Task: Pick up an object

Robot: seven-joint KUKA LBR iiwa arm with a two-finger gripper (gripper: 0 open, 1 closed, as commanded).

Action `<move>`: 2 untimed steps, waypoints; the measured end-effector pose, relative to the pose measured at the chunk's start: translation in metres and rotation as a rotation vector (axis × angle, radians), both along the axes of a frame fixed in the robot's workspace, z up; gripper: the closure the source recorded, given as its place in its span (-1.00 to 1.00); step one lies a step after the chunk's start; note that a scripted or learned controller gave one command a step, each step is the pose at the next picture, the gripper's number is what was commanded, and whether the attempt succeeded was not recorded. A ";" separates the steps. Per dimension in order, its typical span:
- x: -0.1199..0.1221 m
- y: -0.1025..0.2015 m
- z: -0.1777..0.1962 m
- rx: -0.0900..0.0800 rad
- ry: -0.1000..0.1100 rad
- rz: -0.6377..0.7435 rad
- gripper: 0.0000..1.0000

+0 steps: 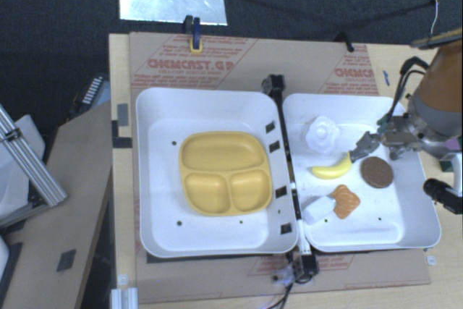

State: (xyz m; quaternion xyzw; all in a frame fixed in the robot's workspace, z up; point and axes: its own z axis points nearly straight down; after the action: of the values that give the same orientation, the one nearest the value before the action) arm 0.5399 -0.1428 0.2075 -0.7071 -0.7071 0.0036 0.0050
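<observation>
In the right bin lie a yellow banana, a round brown cookie, an orange nugget-like piece, a small white block and a clear crumpled plastic piece. My gripper hangs over the right bin, just above and between the banana's right end and the cookie. One dark finger points down-left toward the banana tip. Nothing shows between the fingers.
The left bin holds a yellow divided tray. A black divider with clips runs between the bins. The arm enters from the right over the right bin's far corner. Cardboard lies under both bins.
</observation>
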 end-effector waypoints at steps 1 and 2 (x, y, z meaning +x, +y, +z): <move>0.003 0.001 0.007 -0.002 -0.013 0.003 -1.00; -0.007 0.003 -0.042 -0.002 -0.012 0.001 -1.00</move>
State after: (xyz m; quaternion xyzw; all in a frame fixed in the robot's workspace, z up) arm 0.5334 -0.1393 0.1651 -0.7066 -0.7076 0.0001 0.0003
